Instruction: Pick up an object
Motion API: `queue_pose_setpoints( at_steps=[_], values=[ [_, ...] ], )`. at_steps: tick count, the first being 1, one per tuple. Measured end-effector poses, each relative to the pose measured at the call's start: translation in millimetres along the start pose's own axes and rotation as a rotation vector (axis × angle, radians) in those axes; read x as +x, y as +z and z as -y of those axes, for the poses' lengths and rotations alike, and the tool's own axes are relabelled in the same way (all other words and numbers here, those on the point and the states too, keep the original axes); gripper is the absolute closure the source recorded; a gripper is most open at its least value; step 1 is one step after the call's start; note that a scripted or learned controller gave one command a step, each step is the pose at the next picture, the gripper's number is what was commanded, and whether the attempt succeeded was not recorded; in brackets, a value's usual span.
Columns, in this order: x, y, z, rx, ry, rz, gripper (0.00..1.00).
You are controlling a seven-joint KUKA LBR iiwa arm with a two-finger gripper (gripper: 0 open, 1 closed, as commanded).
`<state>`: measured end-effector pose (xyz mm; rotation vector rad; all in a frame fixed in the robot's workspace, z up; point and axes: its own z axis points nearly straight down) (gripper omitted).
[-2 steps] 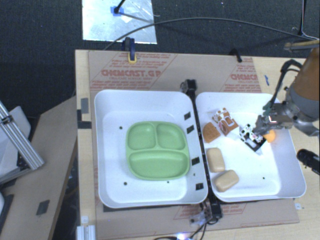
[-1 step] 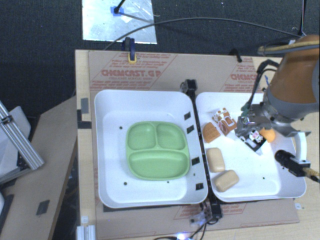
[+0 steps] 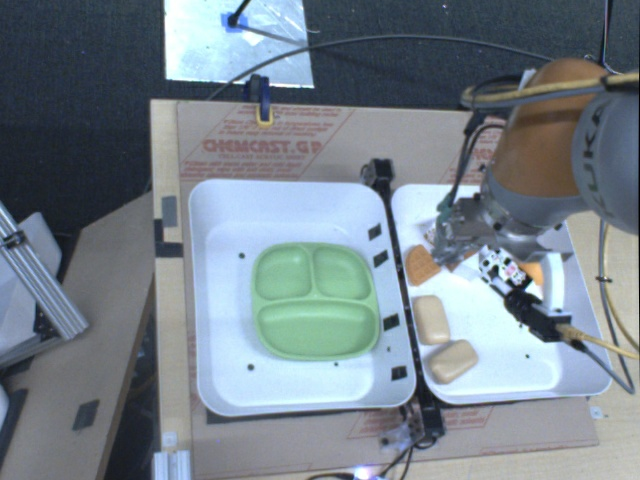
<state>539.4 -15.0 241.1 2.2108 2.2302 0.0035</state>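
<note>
Green tray [image 3: 316, 301] left bin, beige blocks [image 3: 432, 319] below hand [image 3: 452, 240], grip unclear

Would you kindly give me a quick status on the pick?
End effector low over right white bin, near orange wafer. Two tan blocks untouched. Green divided tray in left bin.

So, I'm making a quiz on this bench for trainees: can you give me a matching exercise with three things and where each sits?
Things:
1. green divided plate
2. orange-brown wedge
3. two tan blocks

Places:
A. right bin, by its left wall, nearest the gripper
B. left bin, in the middle
C. right bin, front left part

Pairs: 1-B, 2-A, 3-C
</note>
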Motion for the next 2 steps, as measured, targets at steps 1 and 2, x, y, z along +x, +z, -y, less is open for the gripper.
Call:
queue_pose_setpoints(
  at_steps=[1, 2],
  values=[
    [43.1, 1.9, -1.4, 0.001, 0.0, 0.0, 1.0],
    [96.9, -4.1, -2.7, 0.001, -0.001, -0.001, 1.0]
  ],
)
